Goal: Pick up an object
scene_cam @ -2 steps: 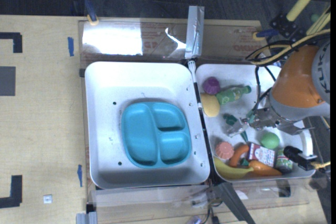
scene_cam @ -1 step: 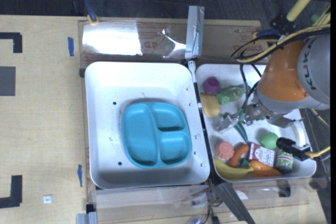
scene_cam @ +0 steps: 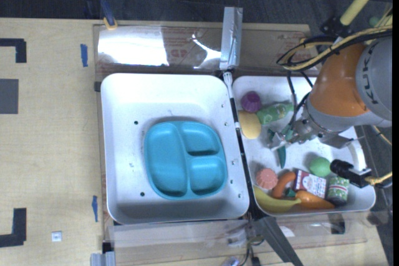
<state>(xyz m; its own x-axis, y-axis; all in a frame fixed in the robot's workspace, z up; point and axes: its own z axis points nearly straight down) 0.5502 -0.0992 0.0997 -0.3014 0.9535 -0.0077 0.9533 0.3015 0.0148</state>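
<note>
The right bin [scene_cam: 368, 199] holds several toy foods. A purple grape bunch [scene_cam: 251, 100], a yellow lemon [scene_cam: 250, 125] and a green packet [scene_cam: 274, 114] lie at its back left. Along the front lie a pink round fruit [scene_cam: 267, 179], a banana [scene_cam: 277, 203], a carrot [scene_cam: 315, 200], a red carton [scene_cam: 310, 184], a green lime [scene_cam: 320, 166] and a green can [scene_cam: 338, 189]. My gripper [scene_cam: 279, 146] hangs low over the bin's middle, just in front of the green packet and behind the pink fruit. Nothing is visibly held.
The left bin [scene_cam: 118, 134] holds a blue divided plate [scene_cam: 185, 157]. The arm's orange band [scene_cam: 340, 87] and cables cover the right bin's back right. A raised divider separates the two bins. A wooden bench surrounds them.
</note>
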